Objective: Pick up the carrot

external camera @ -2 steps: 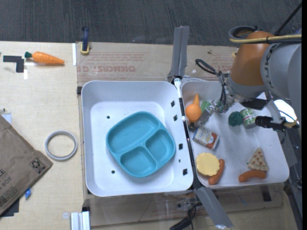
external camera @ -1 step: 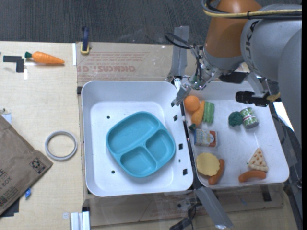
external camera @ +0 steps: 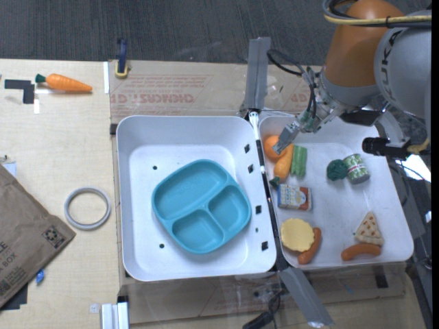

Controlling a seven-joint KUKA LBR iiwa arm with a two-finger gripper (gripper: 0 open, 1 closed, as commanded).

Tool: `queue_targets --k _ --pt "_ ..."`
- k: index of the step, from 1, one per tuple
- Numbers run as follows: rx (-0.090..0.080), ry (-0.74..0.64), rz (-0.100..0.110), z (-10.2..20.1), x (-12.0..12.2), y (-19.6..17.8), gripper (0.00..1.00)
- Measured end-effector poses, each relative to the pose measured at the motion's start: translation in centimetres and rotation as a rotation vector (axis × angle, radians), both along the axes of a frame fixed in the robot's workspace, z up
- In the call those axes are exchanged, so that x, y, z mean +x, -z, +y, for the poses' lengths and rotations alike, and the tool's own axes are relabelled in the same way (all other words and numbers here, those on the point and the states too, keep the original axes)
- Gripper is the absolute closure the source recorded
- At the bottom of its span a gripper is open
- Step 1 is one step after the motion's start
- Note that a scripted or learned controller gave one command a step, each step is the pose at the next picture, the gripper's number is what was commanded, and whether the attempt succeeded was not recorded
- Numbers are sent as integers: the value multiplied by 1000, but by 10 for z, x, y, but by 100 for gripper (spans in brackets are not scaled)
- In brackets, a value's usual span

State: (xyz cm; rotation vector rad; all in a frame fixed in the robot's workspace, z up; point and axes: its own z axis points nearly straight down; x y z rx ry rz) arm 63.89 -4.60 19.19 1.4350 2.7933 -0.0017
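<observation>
Right bin [external camera: 394,204]: tool [external camera: 285,141] hovers at the far left corner, directly over the carrot [external camera: 280,167] lying against the wall; finger state cannot be told. Step judged: approach. Next calls for descent and closing. Obstructions: orange fruit [external camera: 272,144], green vegetable [external camera: 299,162] touching; milk carton [external camera: 293,197] near.

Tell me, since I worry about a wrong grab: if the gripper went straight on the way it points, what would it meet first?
Probably the carrot, the orange piece lying against the right bin's left wall. The gripper points down-left at it, just above; depth is unclear from this slant.
</observation>
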Motion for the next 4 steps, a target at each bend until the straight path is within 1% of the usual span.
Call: queue_targets --k 1,2,3,4 --pt "0 -141 -2 15 21 0 0" --pt "0 150 1 -39 4 0 0" --pt "0 174 1 -60 -29 82 0" --pt "0 176 -2 -61 -28 72 100"
